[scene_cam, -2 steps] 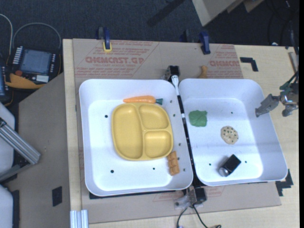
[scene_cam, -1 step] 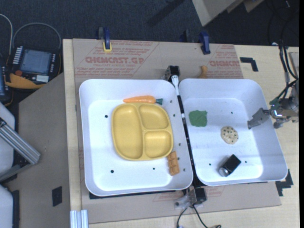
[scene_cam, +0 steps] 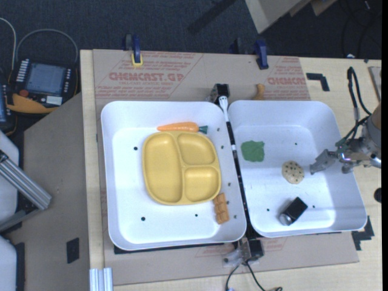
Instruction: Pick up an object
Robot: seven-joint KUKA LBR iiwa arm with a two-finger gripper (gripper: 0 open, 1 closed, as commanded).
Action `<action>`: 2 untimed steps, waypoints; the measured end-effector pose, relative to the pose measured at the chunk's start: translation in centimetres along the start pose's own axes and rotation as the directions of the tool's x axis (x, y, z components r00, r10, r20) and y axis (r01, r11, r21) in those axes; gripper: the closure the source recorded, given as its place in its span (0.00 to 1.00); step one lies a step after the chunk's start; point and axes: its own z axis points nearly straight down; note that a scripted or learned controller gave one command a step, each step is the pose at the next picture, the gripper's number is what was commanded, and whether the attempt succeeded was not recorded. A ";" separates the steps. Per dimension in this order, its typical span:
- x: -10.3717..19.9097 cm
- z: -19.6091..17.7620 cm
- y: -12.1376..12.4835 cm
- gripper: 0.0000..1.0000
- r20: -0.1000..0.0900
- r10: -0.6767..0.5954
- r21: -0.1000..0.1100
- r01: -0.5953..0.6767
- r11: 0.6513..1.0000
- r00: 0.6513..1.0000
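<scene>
One gripper (scene_cam: 319,162) low over the right bin's (scene_cam: 339,217) right side.

Both white bins (scene_cam: 115,180) look like smooth, slightly glossy plastic. The yellow divided tray (scene_cam: 180,167) is matt plastic. The desk (scene_cam: 200,71) wears printed brown cardboard, dull and papery. The cookie (scene_cam: 293,172) looks rough and speckled; the green piece (scene_cam: 253,151) looks soft and matt.
</scene>
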 end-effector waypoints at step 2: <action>0.3 4.9 0.2 1.00 0.003 -0.001 -0.008 0.001 1.000 1.000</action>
